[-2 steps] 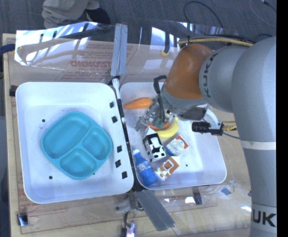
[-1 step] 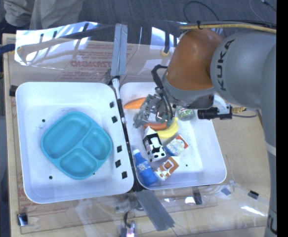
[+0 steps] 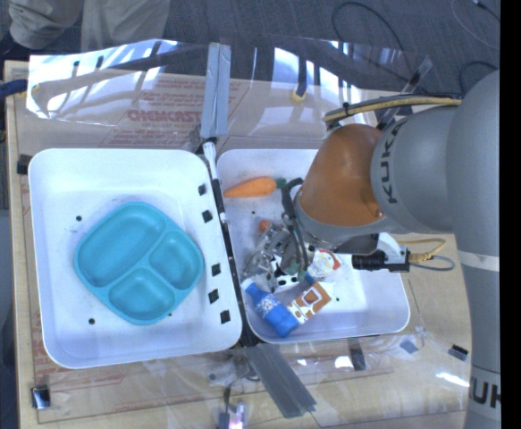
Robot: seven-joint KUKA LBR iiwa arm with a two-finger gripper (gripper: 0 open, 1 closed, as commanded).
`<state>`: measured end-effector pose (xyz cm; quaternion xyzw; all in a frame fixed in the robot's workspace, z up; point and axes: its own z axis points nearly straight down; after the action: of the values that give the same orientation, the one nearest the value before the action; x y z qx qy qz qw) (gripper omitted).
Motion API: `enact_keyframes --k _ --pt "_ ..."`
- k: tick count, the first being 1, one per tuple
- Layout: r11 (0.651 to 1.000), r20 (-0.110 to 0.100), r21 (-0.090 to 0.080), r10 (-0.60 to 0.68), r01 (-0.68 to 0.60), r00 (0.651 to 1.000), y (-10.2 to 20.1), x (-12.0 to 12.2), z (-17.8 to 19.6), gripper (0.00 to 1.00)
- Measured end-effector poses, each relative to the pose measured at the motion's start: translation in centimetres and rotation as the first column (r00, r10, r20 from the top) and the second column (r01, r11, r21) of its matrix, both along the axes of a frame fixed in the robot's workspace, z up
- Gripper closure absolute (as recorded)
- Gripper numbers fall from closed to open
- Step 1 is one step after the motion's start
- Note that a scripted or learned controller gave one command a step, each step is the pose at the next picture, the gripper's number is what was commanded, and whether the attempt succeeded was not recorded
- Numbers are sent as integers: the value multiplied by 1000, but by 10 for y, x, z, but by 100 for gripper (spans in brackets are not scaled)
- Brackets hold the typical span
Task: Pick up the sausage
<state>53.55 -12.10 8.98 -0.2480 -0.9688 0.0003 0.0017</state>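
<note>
The big grey arm (image 3: 439, 177) reaches into the right white bin (image 3: 385, 307). Its metal end effector (image 3: 282, 256) hangs low near the bin's middle, above a blue bottle (image 3: 269, 308). An orange carrot (image 3: 249, 187) lies by the far edge. The blue plastic tray (image 3: 138, 262) sits in the left white bin (image 3: 54, 186).

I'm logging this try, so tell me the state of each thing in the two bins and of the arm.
Blue divided plate: flat in the left bin, nothing on it.
Carrot: lying at the right bin's far edge.
Blue can: on its side near the front wall.
Gripper: lowered into the right bin's clutter.
Sausage: cannot tell it apart.
</note>
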Motion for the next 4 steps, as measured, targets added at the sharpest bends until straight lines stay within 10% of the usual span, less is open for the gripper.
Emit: enact_keyframes --k 1,2,3,4 --pt "890 25 -29 457 -456 889 18 -46 8 100" --pt "713 -3 -7 702 -702 713 12 -20 4 100" --pt "461 3 2 888 -888 461 0 -39 1 100" --pt "144 5 1 990 -990 144 -49 1 1 100"
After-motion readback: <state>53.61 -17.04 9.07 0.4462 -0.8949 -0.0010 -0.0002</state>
